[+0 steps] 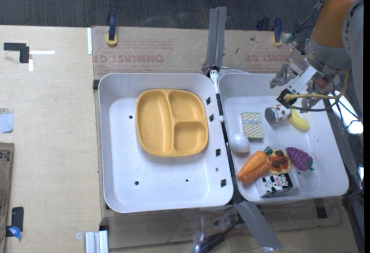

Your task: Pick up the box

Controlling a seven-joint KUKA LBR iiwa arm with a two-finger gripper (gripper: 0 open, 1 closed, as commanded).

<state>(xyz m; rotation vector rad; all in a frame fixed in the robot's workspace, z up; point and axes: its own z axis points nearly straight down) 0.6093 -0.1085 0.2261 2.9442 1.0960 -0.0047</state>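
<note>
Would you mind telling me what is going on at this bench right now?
The arm reaches in over the right bin, its pincer near the far edge above a small can and a banana. The box it should pick up lies on the bin floor, apart from the pincer, next to a white egg.
</note>
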